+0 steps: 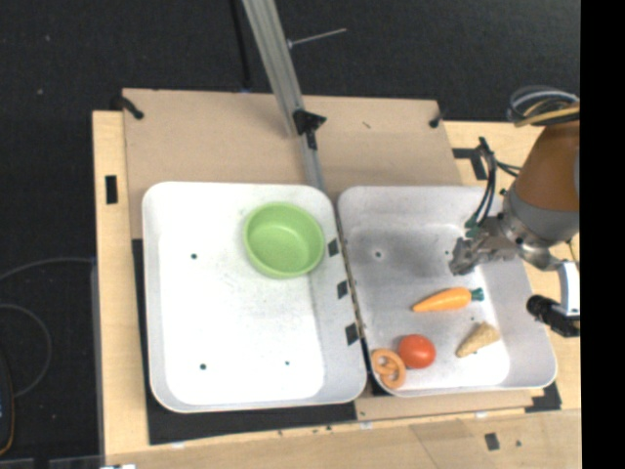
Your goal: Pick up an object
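A green bowl (284,240) sits upright in the upper right part of the left bin. In the right bin, an orange carrot (444,300) with a green tip lies almost level, tip to the right. Below it, near the bin's lower edge, lie a red tomato (418,351), an orange pretzel-like ring (388,367) touching the tomato's left, and a beige cone-shaped piece (478,339) to the right.

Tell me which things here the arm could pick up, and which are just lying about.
Candidates for the pick, all in the right bin:
gripper above them
carrot
tomato
pretzel
beige cone-shaped piece

Lying about:
green bowl in the left bin, far from the gripper
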### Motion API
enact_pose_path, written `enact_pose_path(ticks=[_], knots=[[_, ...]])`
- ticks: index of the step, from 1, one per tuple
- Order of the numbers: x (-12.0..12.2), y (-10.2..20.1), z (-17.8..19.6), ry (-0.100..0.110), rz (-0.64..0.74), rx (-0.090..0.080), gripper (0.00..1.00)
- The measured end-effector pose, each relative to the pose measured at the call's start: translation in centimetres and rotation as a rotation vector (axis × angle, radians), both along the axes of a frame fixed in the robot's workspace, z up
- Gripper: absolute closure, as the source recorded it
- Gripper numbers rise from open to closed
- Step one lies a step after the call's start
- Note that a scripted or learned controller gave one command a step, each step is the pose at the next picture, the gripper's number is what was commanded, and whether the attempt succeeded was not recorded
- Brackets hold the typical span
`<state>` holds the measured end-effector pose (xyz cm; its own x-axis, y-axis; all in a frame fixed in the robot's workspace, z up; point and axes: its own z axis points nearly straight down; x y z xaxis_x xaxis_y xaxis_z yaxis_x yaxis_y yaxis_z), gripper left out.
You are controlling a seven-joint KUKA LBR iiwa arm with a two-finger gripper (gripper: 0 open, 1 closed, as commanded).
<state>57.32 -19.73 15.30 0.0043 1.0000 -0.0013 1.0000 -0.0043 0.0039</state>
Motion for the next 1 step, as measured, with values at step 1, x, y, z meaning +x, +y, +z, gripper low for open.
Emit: enact_pose_path(ticks=[1], knots=[[-0.69,-0.56,5.01,-0.003,0.001,-0.001,1.00]])
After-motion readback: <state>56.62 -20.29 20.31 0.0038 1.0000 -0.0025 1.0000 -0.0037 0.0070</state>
